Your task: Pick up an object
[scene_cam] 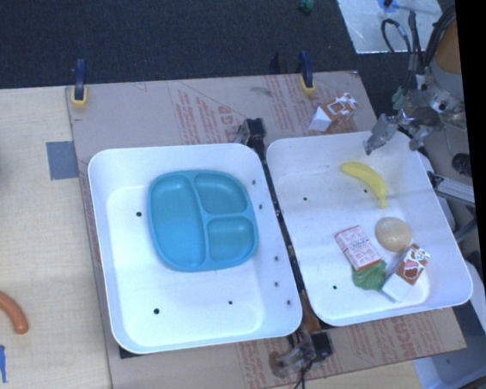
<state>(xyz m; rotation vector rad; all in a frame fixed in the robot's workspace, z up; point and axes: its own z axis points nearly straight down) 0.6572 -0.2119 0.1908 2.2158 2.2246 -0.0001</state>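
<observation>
**Objects sit in the right bin, gripper at its far right corner**

Your biggest items first: left bin [128, 331] carries a blue divided plate [202, 219], lying flat, roughly centred and toward the far side. Right bin [323, 302] touches the left one along the middle seam and carries all the small stuff.

Arm reaches in from the right; gripper [385, 135] hangs over the far right corner of the right bin. Fingers look slightly apart with nothing between them, but they're small and blurry, so you can't read them with certainty.

Contents of the right bin, by size:
- yellow banana [367, 180], near the far right, just beside the gripper, not touching it
- red-and-white carton [358, 248], lying flat at the near side
- round beige ball [393, 234], just right of the carton
- small red-and-white packet [413, 265], near right corner
- green piece [369, 277], tucked against the carton's near end

Outside the bins you have an orange sausage [6, 309] on the bench at far left, and a small snack packet [334, 112] on the cardboard behind the right bin.
</observation>
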